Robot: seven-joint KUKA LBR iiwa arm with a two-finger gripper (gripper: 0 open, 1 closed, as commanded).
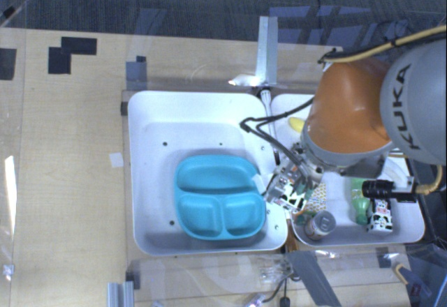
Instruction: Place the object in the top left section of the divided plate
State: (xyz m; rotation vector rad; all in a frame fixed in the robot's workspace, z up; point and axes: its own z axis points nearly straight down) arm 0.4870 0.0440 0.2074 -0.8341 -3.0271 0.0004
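The blue divided plate (218, 195) lies in the left white bin (154, 159), toward its front right. It has one wide section at the back and two smaller ones at the front, all bare. My gripper (288, 188) hangs under the orange-banded wrist (347, 111), over the wall between the two bins, just right of the plate's right rim. The wrist hides most of the right bin's middle. A speckled object (318, 194) lies right beside the gripper; whether they touch I cannot tell.
The right bin (412, 229) holds a yellow item (297, 123) at the back, a round metal can (318, 224) at the front, a green object (360, 205) and a cow-patterned carton (381, 216). A metal post (267, 47) stands behind the bins.
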